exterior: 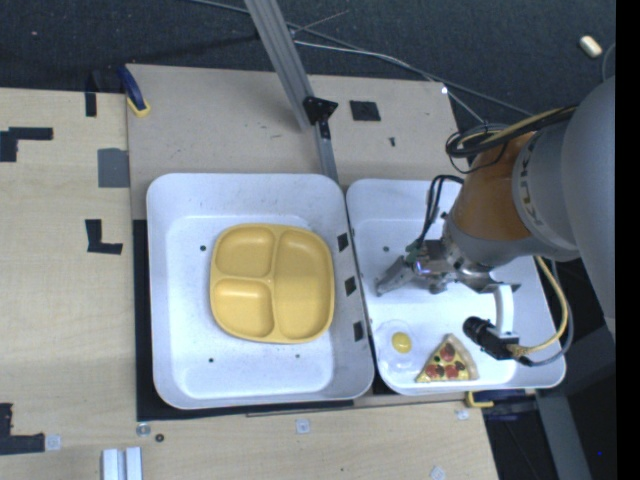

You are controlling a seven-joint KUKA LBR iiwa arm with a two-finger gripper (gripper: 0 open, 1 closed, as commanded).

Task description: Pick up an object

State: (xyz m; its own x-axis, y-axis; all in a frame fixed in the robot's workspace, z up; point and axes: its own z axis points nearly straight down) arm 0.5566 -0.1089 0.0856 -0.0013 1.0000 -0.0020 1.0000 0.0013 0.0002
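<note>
While the arm [520,193] reaches in from the right of the frame, the nearest things lie along the lower edge of the right bin [385,203]: a pizza slice [447,361] at the lower right and, just left of it, a fried egg [400,343] with a yellow yolk. Both sit on the bin floor, apart from the gripper. Above them, near the middle of that bin, the gripper [395,278] hangs low with its tips pointing toward the left of the frame; its fingers appear spread a little, with nothing visible between them. In the left bin [165,268], at the centre of the frame, a yellow divided plate [271,283] lies flat. Farther up, a grey metal bar [280,38] slants from the top edge down to the gap between the bins.
</note>
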